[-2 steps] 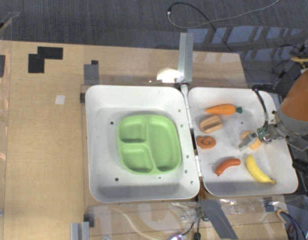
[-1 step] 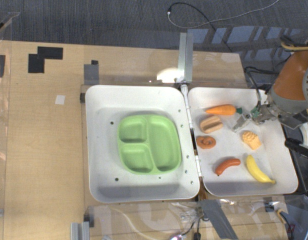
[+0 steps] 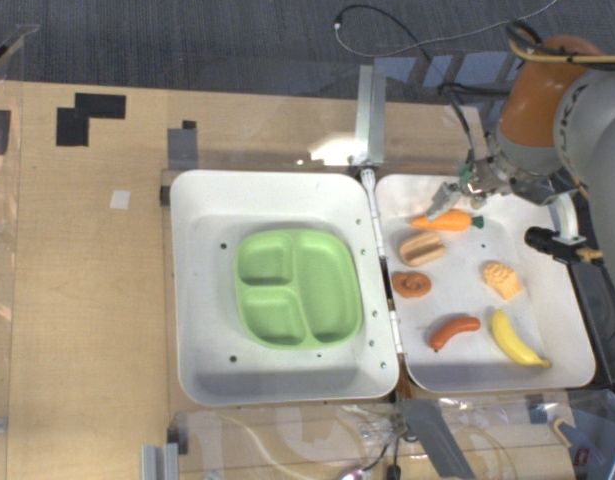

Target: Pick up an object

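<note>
Watch the carrot (image 3: 447, 222) first: it lies on its side near the back of the right bin (image 3: 577, 363), and the gripper (image 3: 453, 200) hangs right over its upper edge, so close that contact and clearance look the same from this slanted view. If the tool comes down off-centre, you risk it rolling the carrot away or nudging it into the bread roll (image 3: 422, 249) just in front of it, since the two lie nearly touching. A grasp aimed there could also catch both, or pinch only the green stem end and let the body swing loose. You cannot tell whether the tool is released or clenched; its tip is a small grey-green blur against the white floor, and nothing visibly sits in its grip. The other candidates sit further forward in the same bin: a small brown ring-shaped piece (image 3: 412, 284), a sausage (image 3: 454, 331), a banana (image 3: 515, 340) and a pale orange ridged piece (image 3: 501, 280), each apart from its neighbours and easier targets if this try slips. The left bin (image 3: 187, 368) carries a green divided plate (image 3: 298, 287). The arm (image 3: 547, 98) is cut off at the right, so its wrist pose is a guess, and what the ridged piece represents is hard to make out.
</note>
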### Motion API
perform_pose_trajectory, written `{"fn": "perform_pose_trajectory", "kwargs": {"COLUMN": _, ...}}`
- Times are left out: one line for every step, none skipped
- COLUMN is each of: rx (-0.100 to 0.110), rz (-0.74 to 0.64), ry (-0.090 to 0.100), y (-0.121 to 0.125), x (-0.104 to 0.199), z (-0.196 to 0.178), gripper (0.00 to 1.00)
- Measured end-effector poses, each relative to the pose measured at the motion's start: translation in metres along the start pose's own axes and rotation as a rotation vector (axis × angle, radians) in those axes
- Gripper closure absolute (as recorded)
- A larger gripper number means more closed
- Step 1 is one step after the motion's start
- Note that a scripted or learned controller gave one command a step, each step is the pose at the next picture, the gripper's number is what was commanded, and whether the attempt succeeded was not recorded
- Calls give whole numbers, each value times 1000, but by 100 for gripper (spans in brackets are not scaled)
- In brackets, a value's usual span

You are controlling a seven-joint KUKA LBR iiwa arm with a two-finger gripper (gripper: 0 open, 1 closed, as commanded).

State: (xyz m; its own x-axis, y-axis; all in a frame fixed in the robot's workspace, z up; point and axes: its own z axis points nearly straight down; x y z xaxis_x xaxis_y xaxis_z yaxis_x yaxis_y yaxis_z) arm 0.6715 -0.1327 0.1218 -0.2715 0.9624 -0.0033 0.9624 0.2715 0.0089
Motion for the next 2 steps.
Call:
{"fn": "perform_pose_trajectory", "kwargs": {"rx": 0, "rz": 162, "ry": -2, "y": -12, "x": -43, "z": -1, "gripper": 0}}
{"fn": "perform_pose_trajectory", "kwargs": {"rx": 3, "rz": 315, "ry": 1, "y": 10, "x": 39, "z": -21, "gripper": 0}}
